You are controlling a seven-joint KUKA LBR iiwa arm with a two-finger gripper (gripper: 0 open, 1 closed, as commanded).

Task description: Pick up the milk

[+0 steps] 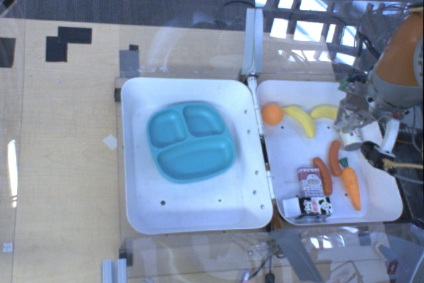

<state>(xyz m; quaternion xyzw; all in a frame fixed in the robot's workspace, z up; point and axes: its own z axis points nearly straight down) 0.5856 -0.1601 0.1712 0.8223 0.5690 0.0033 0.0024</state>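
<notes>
The milk (311,193) is a small carton with a pink top and a black-and-white cow pattern. It lies flat near the front edge of the right bin (391,212). My gripper (350,134) hangs over the right side of the same bin, behind and to the right of the carton and well apart from it. I see nothing of the milk at the gripper.
An orange (271,113) and a banana (301,120) lie at the back of the right bin. Two sausages (322,175) (335,157) and a carrot (351,187) lie just right of the milk. A blue divided plate (191,141) sits in the left bin (136,209).
</notes>
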